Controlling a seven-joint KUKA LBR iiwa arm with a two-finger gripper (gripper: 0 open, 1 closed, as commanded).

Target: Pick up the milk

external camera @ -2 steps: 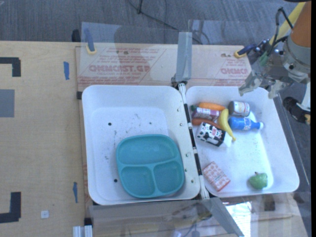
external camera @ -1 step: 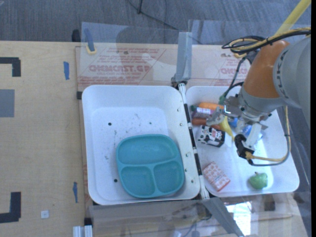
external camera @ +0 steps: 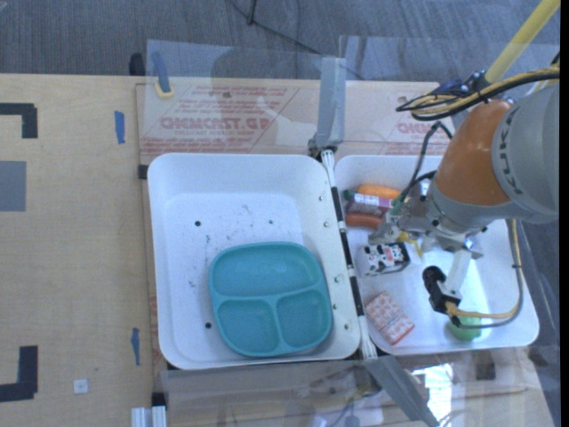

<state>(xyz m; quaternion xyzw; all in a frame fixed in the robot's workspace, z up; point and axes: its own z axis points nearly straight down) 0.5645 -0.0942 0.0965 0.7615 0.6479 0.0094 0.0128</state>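
- 2 white bins side by side on the bench: left bin (external camera: pixel 178 194), right bin (external camera: pixel 524 323).
- Left bin holds a teal divided plate (external camera: pixel 269 297) with 3 compartments, lying flat toward the near right corner; dark specks on the bin floor around it.
- Arm (external camera: pixel 498 163) enters from the right; its orange band sits over the right bin.
- Gripper (external camera: pixel 397 229) is low over the left half of the right bin, just above the milk (external camera: pixel 384 256), a small black-and-white carton lying on the bin floor.
- Jaw state: cannot tell, hidden under the wrist hardware.
- Milk is near the divider between the bins, between an orange-and-brown item (external camera: pixel 371 205) behind it and a pink patterned packet (external camera: pixel 388 317) in front.
- Green object (external camera: pixel 464 330) at the near right of that bin, beside a black cable.
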